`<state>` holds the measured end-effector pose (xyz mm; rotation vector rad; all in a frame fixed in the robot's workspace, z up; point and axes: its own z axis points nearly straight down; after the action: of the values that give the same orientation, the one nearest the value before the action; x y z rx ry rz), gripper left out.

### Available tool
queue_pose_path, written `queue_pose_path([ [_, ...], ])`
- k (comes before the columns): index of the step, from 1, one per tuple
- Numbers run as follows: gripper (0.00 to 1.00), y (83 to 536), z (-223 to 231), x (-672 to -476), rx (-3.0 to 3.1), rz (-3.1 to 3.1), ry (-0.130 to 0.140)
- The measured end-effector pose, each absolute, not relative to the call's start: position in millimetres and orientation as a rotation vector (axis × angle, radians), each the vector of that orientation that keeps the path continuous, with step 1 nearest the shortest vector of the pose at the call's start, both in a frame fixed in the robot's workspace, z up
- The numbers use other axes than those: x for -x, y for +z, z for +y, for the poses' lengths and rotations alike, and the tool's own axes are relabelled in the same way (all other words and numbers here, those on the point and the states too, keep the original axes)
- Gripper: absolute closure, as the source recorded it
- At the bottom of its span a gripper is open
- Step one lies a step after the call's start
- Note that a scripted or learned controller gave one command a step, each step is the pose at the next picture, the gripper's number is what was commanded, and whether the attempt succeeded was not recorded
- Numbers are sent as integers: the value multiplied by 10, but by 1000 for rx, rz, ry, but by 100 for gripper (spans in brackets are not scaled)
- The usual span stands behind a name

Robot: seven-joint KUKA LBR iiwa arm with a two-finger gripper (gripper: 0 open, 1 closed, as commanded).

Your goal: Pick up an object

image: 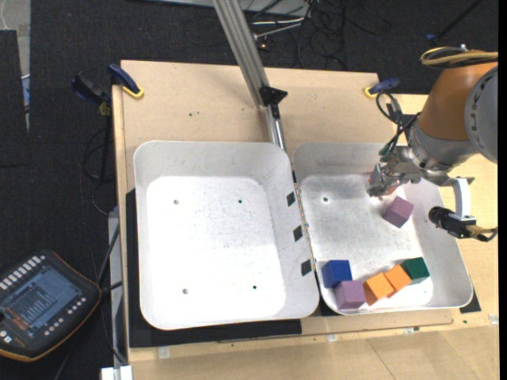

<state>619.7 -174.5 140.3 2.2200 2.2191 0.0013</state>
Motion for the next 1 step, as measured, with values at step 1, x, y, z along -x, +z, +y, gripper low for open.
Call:
queue_pose_path([
  [1, 100, 1994, -1804, -6139, -2219, 2215, 5],
])
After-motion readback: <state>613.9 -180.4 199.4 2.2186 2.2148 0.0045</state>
